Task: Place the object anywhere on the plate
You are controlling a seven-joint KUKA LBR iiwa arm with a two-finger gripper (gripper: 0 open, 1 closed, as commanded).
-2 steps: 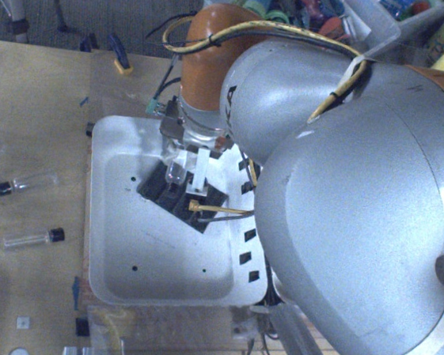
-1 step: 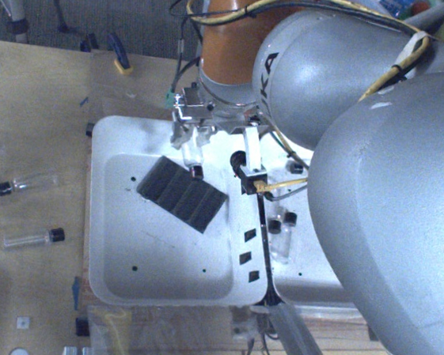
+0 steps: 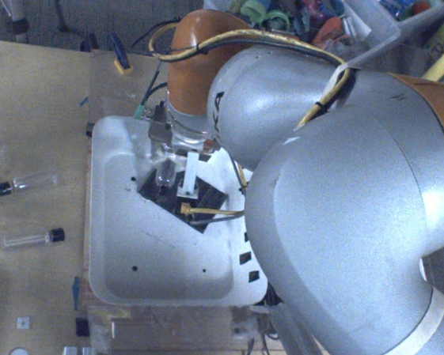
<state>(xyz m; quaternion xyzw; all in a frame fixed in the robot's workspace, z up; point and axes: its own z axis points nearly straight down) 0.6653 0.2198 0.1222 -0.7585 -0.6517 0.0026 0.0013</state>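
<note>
My gripper (image 3: 168, 176) hangs low over the far part of a shallow white bin (image 3: 119, 241), close to its back wall. The grey arm, with its orange band (image 3: 194, 58) above the wrist, reaches in from the right. It hides the right side of this bin and everything beyond it. The bin floor that shows, in front of and left of the gripper, is bare white with a few small dark holes.
Several clear vials with black caps lie on the wooden bench to the left of the bin, one of them (image 3: 34, 236) near its front corner. A tub of colourful toys (image 3: 305, 11) stands at the back. A small blue tool (image 3: 123, 56) lies behind the bin.
</note>
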